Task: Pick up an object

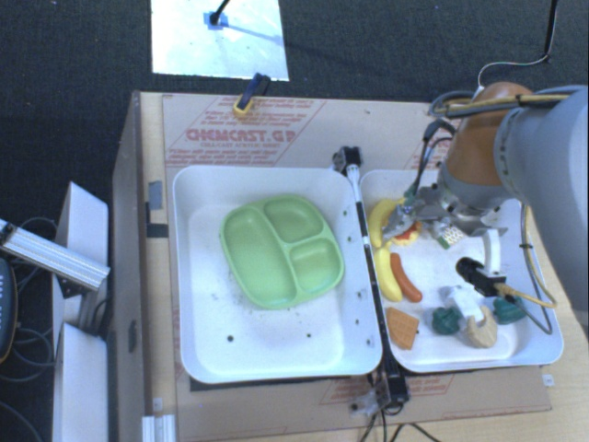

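One hand (pixel 403 219): low over the far left part of the right bin (pixel 543 343). From my remote view I cannot tell whether it is apart or together, nor whether it grips anything.
Contact: the hand's tip sits at the upper banana (pixel 377 215) and a small orange-red piece (pixel 406 238). I cannot tell whether it is touching them or just above.
Arm (pixel 543 145): grey with an orange band, reaching in from the right across the right bin's far side.
Objects to pick: all lie in the right bin. A second yellow piece (pixel 387 282) lies along the left wall, a red sausage (pixel 406 278) just beside it, and an orange wedge (pixel 402 327) at the near left corner.
Near-side cluster: a teal piece (pixel 447 319), a tan piece (pixel 479 330) and a white-grey piece (pixel 457 296), close together.
Left bin (pixel 198 274): holds a green divided plate (pixel 282 250), well apart from the hand.
Desk (pixel 239 136): a brown sheet with red print under both bins, with a yellow-and-black clamp (pixel 250 95) at its far edge.
Floor (pixel 74 63): dark carpet, with a pale square sheet (pixel 221 26) beyond the desk.
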